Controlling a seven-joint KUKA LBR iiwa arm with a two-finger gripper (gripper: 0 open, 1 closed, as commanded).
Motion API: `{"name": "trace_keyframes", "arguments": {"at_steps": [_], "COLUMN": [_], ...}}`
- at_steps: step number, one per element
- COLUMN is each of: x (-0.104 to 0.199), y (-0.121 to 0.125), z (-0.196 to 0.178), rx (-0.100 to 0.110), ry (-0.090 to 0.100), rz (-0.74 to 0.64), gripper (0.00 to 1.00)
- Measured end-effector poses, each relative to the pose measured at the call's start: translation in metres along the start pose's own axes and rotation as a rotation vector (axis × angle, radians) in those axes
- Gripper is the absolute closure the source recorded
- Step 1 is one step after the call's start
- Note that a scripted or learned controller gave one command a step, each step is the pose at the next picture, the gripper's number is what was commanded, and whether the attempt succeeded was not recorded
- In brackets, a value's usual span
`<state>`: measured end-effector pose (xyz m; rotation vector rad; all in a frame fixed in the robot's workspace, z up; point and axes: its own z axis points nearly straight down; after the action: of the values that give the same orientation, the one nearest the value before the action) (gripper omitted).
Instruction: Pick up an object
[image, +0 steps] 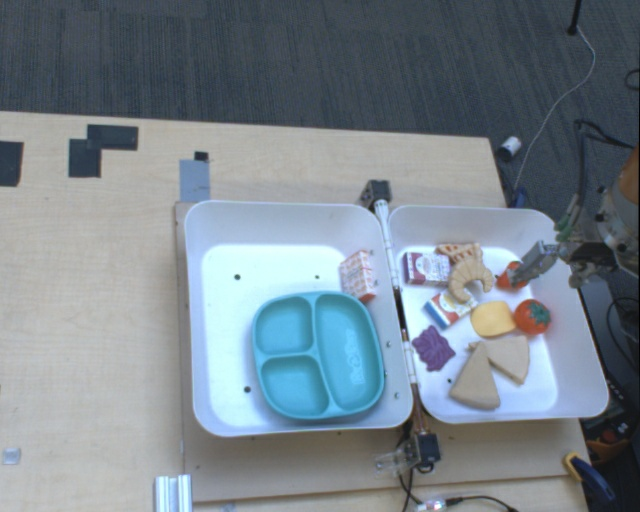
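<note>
A dark grey ribbed carpet (300, 55) covers the far floor. A light wooden bench top (90, 320) fills the left and near part, marked with dark squares (100, 148) toward its far left. A thin white cable (560, 100) trails across the carpet at far right. The light is even and bright.
</note>
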<state>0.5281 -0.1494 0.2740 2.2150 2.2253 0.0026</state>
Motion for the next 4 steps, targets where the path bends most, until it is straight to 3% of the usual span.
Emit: {"name": "trace_keyframes", "arguments": {"at_steps": [1, 2, 3, 4], "x": [-0.006, 0.033, 0.033, 0.129], "y": [-0.042, -0.037, -0.034, 0.009], "z": [0.132, 0.184, 0.172, 0.089], "rx": [0.003, -0.013, -0.023, -0.001], "ry": [0.001, -0.005, -0.008, 0.002], "rz": [0.003, 0.003, 0.001, 0.0], "gripper": [0.0, 0.0, 1.0, 1.0]}}
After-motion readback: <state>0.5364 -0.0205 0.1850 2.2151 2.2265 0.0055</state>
